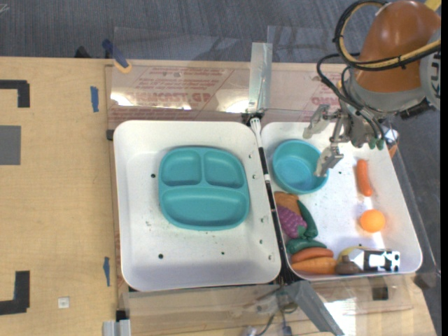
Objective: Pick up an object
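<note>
The right bin (406,187) holds a teal bowl (297,165), an orange stick-shaped piece (363,177), an orange ball (372,220), purple grapes (290,219), a green vegetable (305,239), a carrot (313,259) and a black-and-white block (379,260). My gripper (320,145) hangs over the bin's back part, at the bowl's right rim. Its fingers are spread open, one fingertip (326,165) by the bowl's edge, and nothing sits between them.
A teal divided plate (204,186) lies in the left bin (133,208). A metal divider post (259,82) stands behind the seam between the bins. Toy foods crowd the right bin's front left. Bare white floor lies between the bowl and the orange stick.
</note>
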Robot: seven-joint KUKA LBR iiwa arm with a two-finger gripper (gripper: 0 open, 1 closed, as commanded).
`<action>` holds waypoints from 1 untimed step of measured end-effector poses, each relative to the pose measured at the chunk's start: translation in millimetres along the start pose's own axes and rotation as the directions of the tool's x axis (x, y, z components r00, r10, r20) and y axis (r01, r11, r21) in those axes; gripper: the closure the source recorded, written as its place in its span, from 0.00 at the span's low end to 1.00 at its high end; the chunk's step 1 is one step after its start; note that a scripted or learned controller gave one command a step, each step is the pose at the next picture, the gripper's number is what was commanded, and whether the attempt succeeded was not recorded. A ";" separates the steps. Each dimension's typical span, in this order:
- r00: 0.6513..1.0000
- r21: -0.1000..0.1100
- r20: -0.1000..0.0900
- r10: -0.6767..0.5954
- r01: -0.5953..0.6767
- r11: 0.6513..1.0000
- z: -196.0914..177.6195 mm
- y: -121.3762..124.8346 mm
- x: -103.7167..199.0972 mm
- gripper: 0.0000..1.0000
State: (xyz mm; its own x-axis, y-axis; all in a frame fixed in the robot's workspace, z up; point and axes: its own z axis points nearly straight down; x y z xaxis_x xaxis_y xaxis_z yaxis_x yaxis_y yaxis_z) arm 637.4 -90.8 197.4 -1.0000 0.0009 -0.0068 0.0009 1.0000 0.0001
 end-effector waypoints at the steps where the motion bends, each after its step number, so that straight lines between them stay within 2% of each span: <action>1: 0.994 0.008 0.008 -0.110 0.110 0.994 104.8 -114.1 92.8 0.00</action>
State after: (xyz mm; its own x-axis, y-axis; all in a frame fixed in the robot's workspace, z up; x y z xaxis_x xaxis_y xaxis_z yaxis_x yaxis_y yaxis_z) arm 545.2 -204.7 92.0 -0.9939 -0.1090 -0.0151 -0.1089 0.9940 -0.0084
